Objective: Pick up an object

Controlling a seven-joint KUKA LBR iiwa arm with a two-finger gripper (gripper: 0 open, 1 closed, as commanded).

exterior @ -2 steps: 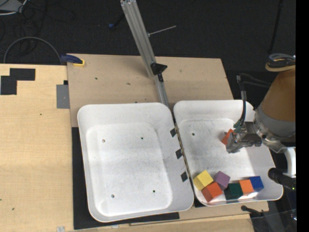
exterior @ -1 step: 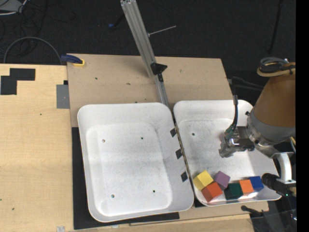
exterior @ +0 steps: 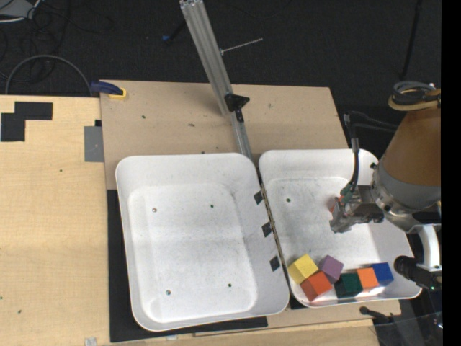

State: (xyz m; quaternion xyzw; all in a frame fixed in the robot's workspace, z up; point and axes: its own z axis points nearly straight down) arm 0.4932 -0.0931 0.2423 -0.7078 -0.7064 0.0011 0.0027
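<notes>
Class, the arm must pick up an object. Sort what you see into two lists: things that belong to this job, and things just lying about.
Belongs to the job:
gripper
yellow block
purple block
red block
green block
orange block
blue block
right bin

Just lying about:
left bin
metal rail
blue clamp

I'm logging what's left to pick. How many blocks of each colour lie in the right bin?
Yellow block: 1
Purple block: 1
Red block: 1
Green block: 1
Orange block: 1
Blue block: 1
Total: 6
</notes>
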